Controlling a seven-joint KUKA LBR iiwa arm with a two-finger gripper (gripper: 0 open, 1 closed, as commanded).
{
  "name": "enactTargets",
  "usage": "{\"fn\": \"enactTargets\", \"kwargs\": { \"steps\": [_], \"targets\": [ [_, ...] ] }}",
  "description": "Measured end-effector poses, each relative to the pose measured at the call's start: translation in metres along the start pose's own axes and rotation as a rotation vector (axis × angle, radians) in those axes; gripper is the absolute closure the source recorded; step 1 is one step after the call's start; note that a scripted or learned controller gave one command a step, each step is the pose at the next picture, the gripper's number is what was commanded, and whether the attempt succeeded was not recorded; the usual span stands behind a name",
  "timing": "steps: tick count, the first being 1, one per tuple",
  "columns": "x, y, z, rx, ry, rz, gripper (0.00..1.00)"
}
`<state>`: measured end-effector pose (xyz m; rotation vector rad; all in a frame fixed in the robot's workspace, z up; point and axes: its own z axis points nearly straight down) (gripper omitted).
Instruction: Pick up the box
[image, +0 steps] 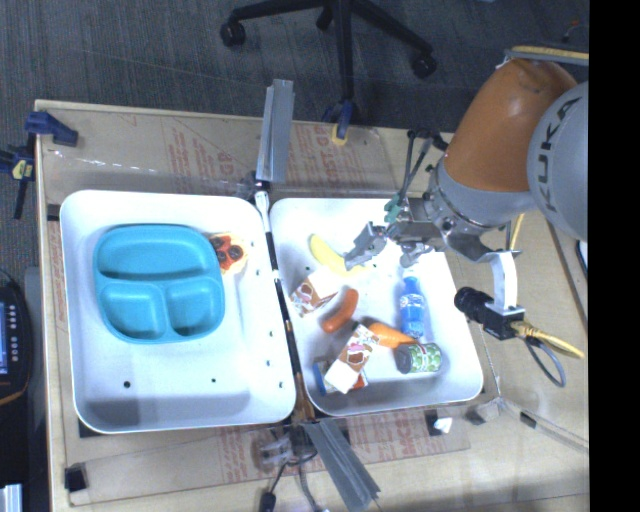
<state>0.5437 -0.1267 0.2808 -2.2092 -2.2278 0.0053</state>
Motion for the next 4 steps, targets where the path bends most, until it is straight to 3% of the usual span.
{"fn": "enactTargets", "kwargs": {
  "steps": [1,2,3,4],
  "targets": [
    [0.031,0.017,0.092,0.000,0.000,-0.264,0.00],
    [0.030,0.018,0.082,0.000,-0.002,-0.267,1.00],
    [0.094,-0.006,0.062,-0.001,-0.001,-0.512,1.00],
    [0.130,-0.024,0.044,-0.001,-0.002,-0.908,1.00]
  ]
}}
